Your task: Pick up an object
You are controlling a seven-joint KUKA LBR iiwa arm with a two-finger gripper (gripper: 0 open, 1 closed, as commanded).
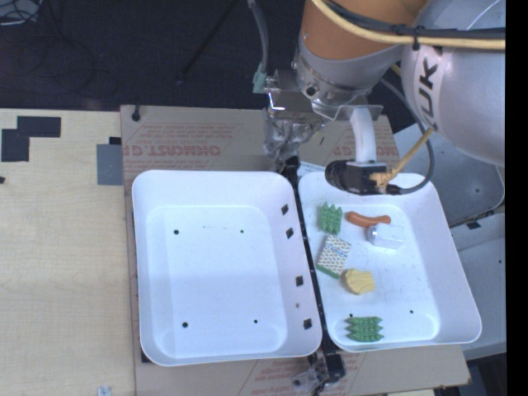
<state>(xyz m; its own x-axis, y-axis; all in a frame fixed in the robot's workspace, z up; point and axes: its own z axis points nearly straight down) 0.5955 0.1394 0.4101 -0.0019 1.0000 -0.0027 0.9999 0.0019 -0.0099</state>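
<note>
In right bin (pixel 462 299), yellow chunk (pixel 358 282)

Small orange sausage-shaped object (pixel 367 218) lying flat, upper part of right bin (pixel 462 304), beside clear piece (pixel 384 237)

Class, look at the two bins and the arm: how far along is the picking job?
Nothing looks picked yet. The tool hangs over the far edge between the bins, above the right bin. All items lie there: the orange carrot, yellow piece and green pods. Descending and grasping remain.
</note>
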